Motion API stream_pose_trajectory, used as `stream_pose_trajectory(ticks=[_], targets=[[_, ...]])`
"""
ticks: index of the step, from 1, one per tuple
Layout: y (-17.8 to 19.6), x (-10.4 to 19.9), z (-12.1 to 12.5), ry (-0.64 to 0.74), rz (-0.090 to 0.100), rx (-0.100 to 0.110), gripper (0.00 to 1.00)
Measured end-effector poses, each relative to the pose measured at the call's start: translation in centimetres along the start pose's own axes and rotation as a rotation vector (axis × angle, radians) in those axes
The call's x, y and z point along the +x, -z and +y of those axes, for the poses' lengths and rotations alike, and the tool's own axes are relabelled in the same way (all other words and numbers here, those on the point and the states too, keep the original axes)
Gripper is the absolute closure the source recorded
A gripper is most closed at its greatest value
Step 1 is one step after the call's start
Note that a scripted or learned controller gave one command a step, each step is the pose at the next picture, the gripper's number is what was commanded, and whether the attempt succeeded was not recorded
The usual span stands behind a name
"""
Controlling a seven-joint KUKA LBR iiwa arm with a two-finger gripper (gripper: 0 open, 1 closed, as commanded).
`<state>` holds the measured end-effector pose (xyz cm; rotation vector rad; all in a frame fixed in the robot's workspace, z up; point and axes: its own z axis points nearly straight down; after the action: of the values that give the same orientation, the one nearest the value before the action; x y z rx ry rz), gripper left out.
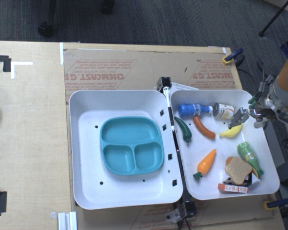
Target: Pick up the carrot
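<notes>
The carrot (207, 162) is orange with a green stub at its lower end. It lies slanted on the floor of the right bin (269, 150), near the middle front. My gripper (248, 115) hangs over the bin's right back part, just above a yellow banana (231, 131) and well to the upper right of the carrot. Its fingers stand apart with nothing between them.
Around the carrot lie an orange-red sausage (204, 127), a dark green vegetable (184, 129), a blue bottle (195, 110), a green bottle (249, 157), a bread slice (238, 170) and a red-white packet (233, 189). The left bin (81, 128) holds a teal divided tray (132, 145).
</notes>
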<state>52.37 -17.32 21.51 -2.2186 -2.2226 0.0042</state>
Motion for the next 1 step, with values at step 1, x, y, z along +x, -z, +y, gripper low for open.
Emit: stream_pose_trajectory(ticks=[1], targets=[[-8.18, 4.5, -2.62, -0.015, 0.001, 0.0, 0.0]])
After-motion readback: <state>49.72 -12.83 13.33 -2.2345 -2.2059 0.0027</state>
